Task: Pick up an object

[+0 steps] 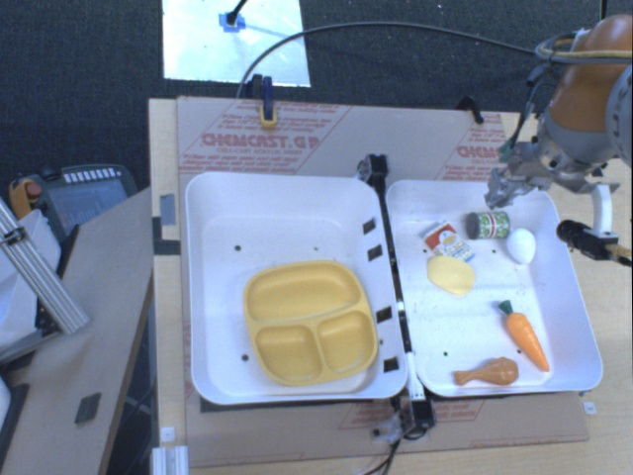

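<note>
At the left edge of the frame a grey table [94, 295] was cut off, and on it lay a dark control pendant [84, 198], partly hidden by a metal profile [40, 275] that left the frame at the lower left.

In the middle left stood the left bin [223, 216], and in its lower half lay a yellow tray [311, 321] with three compartments, a large one at the top and two smaller ones below. Above the bin, at the top edge of the board, a yellow clamp [265, 102] was fixed, and behind it a pale sheet [233, 30] with a small blue mark lay on the dark floor.

The right bin [579, 354] touched the left bin along a dark strip in the centre. In its upper part lay a small red and white packet [440, 237], and just below it a yellow flat piece [451, 275], the two touching or almost touching. To the right of the packet a small can [489, 226] with a green label lay on its side, and just beside it a white egg [521, 246]. Lower in the bin were an orange carrot [524, 334] and, near the bottom wall, a brown drumstick [489, 372].

At the upper right the arm entered, cut off by the frame edge, and its gripper [501, 193] hung directly above the can. The fingers were too small and blurred, so I cannot tell if they were spread or pressed together, or if they touched the can.
</note>
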Robot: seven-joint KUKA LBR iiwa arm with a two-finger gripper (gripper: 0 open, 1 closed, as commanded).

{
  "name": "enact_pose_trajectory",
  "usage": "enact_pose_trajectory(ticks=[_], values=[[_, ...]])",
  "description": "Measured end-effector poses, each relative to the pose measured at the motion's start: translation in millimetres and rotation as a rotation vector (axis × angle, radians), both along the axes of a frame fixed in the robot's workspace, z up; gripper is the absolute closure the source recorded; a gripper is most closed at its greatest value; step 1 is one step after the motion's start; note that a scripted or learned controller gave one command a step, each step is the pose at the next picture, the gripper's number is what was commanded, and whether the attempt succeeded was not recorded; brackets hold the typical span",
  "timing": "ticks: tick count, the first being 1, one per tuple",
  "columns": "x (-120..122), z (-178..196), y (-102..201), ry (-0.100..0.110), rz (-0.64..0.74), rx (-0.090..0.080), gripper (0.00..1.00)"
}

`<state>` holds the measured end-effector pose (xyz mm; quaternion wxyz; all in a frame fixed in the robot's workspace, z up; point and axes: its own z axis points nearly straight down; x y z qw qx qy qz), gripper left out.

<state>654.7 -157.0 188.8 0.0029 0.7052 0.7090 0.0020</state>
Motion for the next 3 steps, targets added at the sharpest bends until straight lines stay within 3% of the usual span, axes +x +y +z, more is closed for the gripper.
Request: enact_pose_trajectory(ticks=[1,2,3], values=[[4.8,49.1,8.3,-0.001,0.001,0.0,1.0],[5.8,62.8,8.3,0.003,0.0,0.0,1.0],[-5.1,68.9,63.3,0.005,0.004,0.002,1.0]])
